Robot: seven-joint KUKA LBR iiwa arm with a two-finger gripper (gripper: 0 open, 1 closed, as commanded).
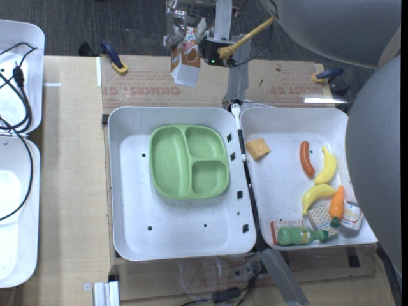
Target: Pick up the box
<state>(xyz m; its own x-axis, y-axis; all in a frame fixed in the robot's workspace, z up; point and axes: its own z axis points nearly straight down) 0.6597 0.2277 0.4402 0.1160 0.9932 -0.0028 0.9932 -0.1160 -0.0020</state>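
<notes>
A small brown and white carton box (pixel 185 62) hangs tilted in the air above the bench's far edge, behind the left bin (pixel 127 190). My gripper (pixel 183 36) is right above it, with its fingers shut on the box's top. The grey arm fills the upper right of the camera view.
A green divided plate (pixel 189 160) lies in the left bin. The right bin (pixel 280 190) holds a cracker (pixel 257 148), a sausage (pixel 306 158), two bananas (pixel 327 166), a carrot (pixel 336 204), a green bottle (pixel 301 236) and small packets. Blue clamps (pixel 113 57) sit on the cardboard behind.
</notes>
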